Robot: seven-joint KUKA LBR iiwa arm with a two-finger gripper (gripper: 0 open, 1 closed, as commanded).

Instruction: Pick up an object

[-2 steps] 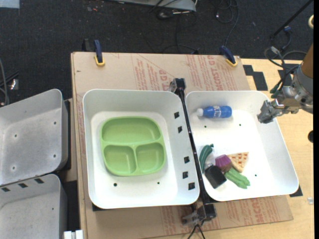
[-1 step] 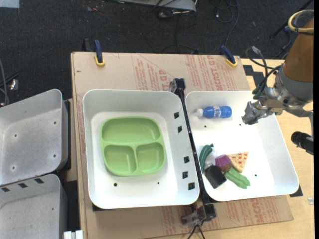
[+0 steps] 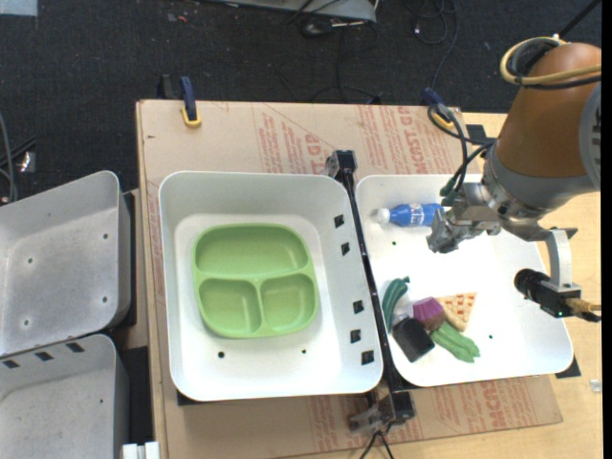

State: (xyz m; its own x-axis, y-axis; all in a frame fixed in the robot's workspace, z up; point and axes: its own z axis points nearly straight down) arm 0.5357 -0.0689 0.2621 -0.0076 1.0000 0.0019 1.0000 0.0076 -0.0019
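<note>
Green tray inside left bin

Your bench is a tan board with red printed lettering across its far strip and near edge. Two shallow white bins sit directly on it, side by side, touching along a black divider that runs far to near down the middle. The left bin takes up the bench's left half, the right bin the right half, reaching close to the right edge. A clamp with a yellow tip grips the far-left corner; another clamp sits at the far edge toward the right. At the near edge you've got a black clamp, centred under the divider.
</note>
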